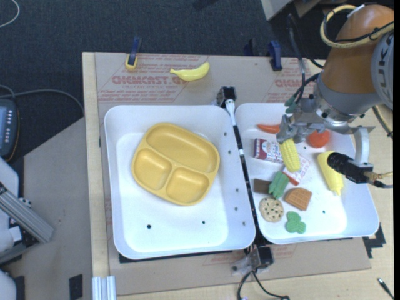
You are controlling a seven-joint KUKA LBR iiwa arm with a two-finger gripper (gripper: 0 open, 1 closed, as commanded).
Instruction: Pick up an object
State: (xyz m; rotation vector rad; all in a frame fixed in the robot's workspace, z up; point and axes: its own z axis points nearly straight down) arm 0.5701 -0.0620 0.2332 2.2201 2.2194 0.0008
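Your arm bends down over the right bin; the gripper sits just above the corn cob, whether clamped you cannot tell.

A divided plate lies in the left bin. Toy foods crowd the right bin. A banana lies behind both bins.

The corn cob lies just below the gripper, yellow, lengthwise, tilted slightly. Left of the gripper sits a red-and-white packet; up-left, an orange carrot; right, a red piece, possibly a tomato. Farther right lies a yellow banana. Well below: green pepper, chocolate bar, toast, cookie, broccoli.
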